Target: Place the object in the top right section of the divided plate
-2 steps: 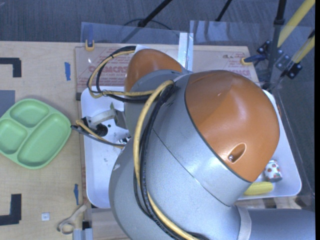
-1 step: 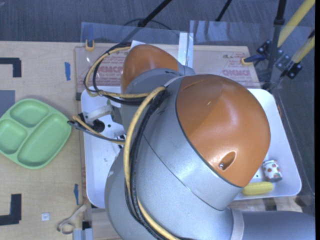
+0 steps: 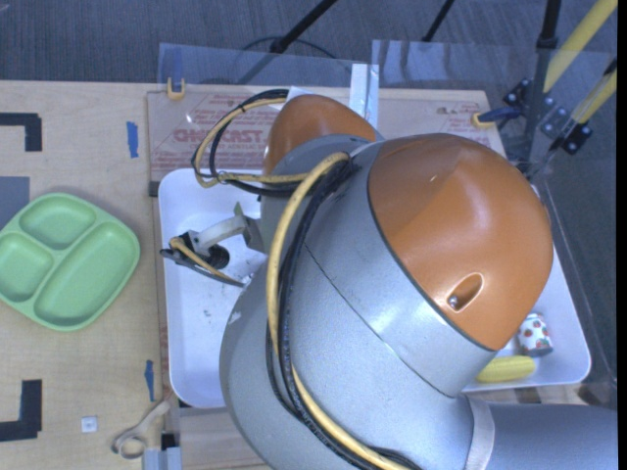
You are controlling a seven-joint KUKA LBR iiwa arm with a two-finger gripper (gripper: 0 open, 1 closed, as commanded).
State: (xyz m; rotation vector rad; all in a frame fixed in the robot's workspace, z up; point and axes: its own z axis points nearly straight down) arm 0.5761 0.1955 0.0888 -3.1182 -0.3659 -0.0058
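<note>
Green divided plate on bench, just left of left bin. Arm looms over both bins. We see yellow object beside spotted ball, right bin, near-right corner. Jaws' state: we cannot tell.

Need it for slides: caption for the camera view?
Arm over white bins; green plate on bench at left; yellow object and spotted ball in right bin.

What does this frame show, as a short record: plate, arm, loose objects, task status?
plate: green divided plate, on the wooden bench beside the bins, sections bare
arm: grey and orange arm, stretched over both bins, hiding most of them
loose objects: yellow item and spotted white ball, near corner of the view's right bin
task status: nothing on the plate yet
</note>
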